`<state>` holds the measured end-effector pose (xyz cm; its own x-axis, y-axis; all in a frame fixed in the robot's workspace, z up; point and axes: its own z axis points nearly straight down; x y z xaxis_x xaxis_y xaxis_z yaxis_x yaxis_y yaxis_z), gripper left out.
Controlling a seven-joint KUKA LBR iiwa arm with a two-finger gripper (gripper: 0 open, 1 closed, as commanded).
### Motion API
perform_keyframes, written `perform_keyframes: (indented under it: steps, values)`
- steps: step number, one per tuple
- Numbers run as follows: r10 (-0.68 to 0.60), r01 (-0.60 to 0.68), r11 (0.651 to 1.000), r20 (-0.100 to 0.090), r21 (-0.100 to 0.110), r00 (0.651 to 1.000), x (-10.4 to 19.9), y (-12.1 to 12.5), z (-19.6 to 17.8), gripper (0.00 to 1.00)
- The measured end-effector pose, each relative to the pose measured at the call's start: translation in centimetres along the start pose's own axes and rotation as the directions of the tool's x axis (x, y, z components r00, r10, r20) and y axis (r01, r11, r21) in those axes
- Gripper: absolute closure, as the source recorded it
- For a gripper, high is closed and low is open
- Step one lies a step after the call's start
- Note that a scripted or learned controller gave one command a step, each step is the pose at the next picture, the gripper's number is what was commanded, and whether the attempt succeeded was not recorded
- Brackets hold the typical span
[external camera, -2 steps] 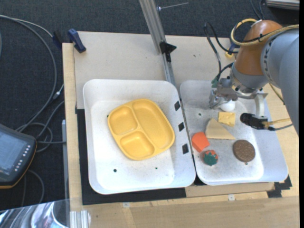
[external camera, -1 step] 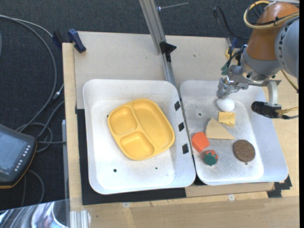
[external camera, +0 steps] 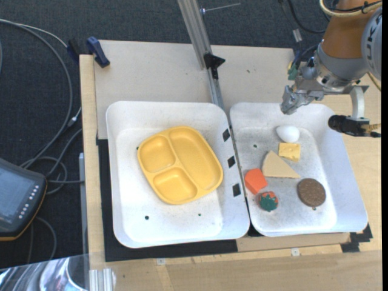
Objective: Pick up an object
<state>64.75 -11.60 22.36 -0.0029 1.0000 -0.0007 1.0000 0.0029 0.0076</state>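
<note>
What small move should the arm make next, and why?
Probably lower the hand a little toward the white egg. The hand hovers over the back rim of the right bin, with nothing seen between its fingers, and the egg is the nearest item, lying apart from the yellow cheese cube.

glossy yellow plastic tray (external camera: 179, 164) with smooth compartments, matt speckled white bins (external camera: 121, 223), pale wood-looking surface (external camera: 151, 71), brushed metal pole (external camera: 194, 23), rough-looking brown cookie (external camera: 311, 193), smooth shiny white egg (external camera: 287, 133)
</note>
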Motion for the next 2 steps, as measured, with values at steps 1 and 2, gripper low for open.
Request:
perform_keyframes:
  steps: [1,2]
  values:
    - [0.001,-0.001,1.000,0.001,-0.002,1.000,-0.5,-0.2,-6.4,1.00]
    - [-0.001,0.002,1.000,-0.002,0.011,1.000,3.7,-1.0,-5.3,1.00]
